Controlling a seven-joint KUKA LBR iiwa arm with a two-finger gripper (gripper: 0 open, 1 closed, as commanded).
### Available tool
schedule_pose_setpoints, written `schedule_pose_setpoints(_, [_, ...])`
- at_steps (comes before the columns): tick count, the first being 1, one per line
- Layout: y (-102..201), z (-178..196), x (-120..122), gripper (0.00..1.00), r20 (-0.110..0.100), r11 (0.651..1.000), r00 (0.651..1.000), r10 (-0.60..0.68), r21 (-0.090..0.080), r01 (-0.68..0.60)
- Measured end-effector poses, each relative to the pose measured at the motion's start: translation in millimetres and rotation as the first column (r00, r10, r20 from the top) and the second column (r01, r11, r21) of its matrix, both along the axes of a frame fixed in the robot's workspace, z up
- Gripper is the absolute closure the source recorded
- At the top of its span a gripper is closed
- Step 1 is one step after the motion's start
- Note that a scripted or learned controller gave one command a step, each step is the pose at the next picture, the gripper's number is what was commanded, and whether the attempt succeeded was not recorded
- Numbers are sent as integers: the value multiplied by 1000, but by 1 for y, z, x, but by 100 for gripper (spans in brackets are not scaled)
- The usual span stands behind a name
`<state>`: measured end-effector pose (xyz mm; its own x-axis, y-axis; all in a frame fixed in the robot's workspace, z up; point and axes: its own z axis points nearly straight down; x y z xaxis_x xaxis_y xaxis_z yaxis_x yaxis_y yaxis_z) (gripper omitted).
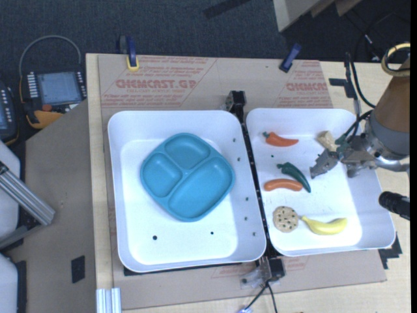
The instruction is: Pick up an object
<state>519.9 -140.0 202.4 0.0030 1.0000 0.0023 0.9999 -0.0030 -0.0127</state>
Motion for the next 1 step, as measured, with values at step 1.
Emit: schedule_pose_setpoints(1, [0,6,3,0,12,1000,1000,3,-2,-3])
